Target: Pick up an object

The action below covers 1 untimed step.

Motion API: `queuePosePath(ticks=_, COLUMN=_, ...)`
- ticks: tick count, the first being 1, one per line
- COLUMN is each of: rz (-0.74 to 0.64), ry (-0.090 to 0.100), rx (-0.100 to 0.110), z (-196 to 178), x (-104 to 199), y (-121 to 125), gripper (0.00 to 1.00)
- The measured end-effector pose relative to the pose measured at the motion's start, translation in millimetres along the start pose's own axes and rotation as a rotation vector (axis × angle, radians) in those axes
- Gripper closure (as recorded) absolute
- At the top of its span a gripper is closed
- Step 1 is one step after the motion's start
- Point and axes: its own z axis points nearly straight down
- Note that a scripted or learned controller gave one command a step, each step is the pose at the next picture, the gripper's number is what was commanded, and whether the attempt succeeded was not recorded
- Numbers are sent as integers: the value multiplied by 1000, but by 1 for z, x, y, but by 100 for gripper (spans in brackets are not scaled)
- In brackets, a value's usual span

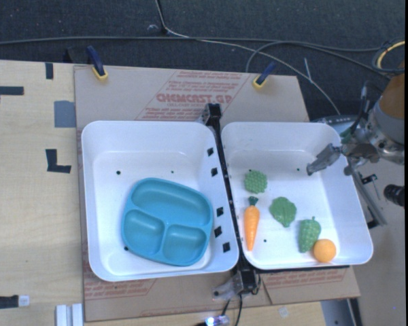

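The right bin [340,253] holds several toy foods: a green broccoli piece [256,180], a carrot [251,225], a green leafy piece [283,210], another green vegetable [309,234] and an orange fruit [324,250] touching it. My gripper [334,165] hovers over the bin's far right corner, above and to the right of the foods. It is open, its fingers spread with nothing between them. The nearest food, the leafy piece, lies well to its lower left.
In the left bin [98,141] lies a blue divided plate [167,221]. A black divider strip [221,182] runs between the bins. Cables [285,46] trail over the dark floor behind the bench, and two clamps [97,66] pin the cardboard sheet.
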Motion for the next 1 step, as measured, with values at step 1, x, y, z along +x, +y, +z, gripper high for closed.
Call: queuePosePath(ticks=1, rz=-4, ry=-3, rx=-13, z=-8, x=0, y=3, gripper=0)
